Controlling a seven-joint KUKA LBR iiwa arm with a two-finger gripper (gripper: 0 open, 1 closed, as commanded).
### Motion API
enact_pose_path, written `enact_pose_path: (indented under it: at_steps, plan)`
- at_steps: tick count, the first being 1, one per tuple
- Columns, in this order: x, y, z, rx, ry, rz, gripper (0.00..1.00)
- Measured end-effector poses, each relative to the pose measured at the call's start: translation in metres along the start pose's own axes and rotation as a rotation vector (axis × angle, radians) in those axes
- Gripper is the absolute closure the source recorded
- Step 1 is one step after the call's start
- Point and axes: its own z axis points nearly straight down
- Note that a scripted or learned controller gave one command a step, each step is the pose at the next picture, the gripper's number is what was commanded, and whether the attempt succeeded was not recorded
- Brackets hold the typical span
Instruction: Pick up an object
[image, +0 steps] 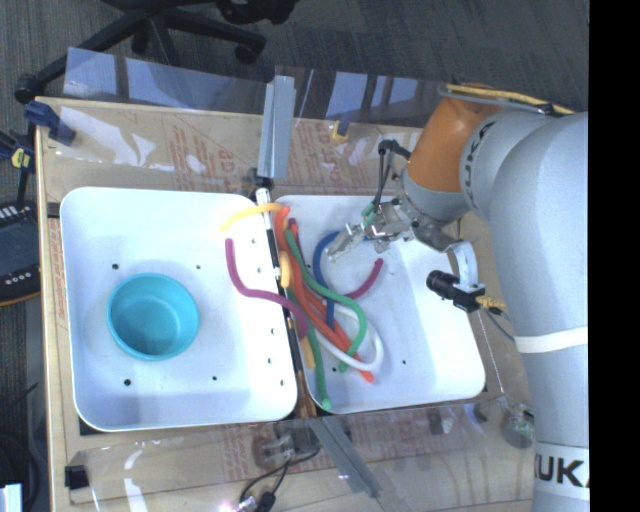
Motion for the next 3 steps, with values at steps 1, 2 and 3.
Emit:
enact_pose_path:
  at_steps: [1, 2, 3]
  plan:
    - [-0.008, -0.032, 0.031, -0.009, -0.003, -0.109, 0.00]
    - [-0.009, -0.032, 0.021, -0.009, -0.005, -0.112, 1.00]
    - [-0.009, -0.032, 0.021, -0.009, -0.005, -0.112, 0.00]
